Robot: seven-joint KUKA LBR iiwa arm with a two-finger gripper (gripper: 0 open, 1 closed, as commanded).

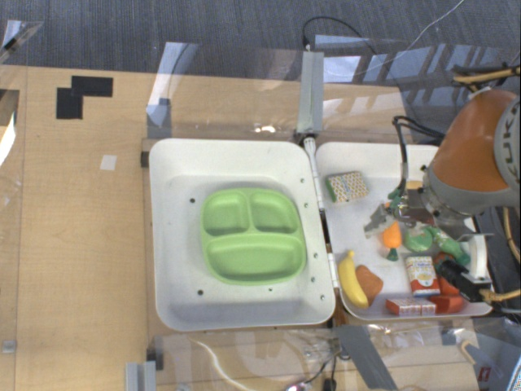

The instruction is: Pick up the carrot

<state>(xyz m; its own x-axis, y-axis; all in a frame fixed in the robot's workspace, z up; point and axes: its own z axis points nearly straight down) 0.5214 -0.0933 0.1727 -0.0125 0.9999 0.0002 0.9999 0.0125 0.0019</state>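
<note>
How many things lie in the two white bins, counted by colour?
Green: 2, the divided plate and a green item
Orange: 2, carrot, an orange-brown piece
Yellow: 1, banana
Red: 3, cartons, block
Patterned: 1, sponge
Total: 9

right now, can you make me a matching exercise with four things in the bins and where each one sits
Things:
1. green divided plate
2. banana
3. patterned block
4. carrot

Places:
A. top left of the right bin
B. middle of the left bin
C. right under the end effector, mid right bin
D. bottom left of the right bin

Pairs: 1-B, 2-D, 3-A, 4-C
</note>
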